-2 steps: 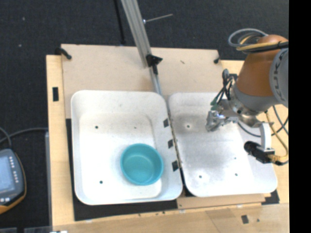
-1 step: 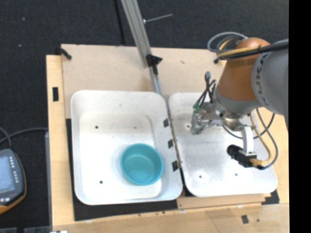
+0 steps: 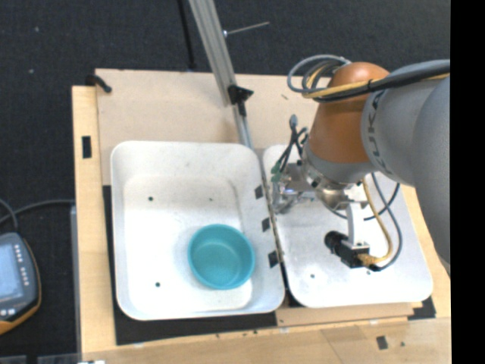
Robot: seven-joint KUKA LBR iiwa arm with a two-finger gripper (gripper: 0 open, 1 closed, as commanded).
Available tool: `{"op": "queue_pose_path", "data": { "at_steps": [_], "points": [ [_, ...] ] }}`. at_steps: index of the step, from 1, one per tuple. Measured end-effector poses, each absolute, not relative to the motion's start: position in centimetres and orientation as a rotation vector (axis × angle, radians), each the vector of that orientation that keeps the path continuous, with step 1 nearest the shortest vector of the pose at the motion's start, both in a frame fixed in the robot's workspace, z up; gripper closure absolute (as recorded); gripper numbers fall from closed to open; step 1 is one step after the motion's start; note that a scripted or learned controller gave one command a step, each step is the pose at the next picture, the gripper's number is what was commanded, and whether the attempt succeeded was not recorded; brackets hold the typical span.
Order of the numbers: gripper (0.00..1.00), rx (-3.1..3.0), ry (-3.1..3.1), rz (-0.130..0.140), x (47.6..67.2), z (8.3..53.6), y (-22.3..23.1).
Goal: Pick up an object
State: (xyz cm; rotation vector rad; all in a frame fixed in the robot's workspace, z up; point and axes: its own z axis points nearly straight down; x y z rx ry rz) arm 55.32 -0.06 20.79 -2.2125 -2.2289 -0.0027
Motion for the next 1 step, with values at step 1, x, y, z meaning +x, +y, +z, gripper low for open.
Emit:
{"op": "queue_pose_path", "data": {
  "at_steps": [1],
  "points": [
    [1.00, -2.214, -2.230, -0.006, 54.52, 21.95, 4.08]
  ]
}}
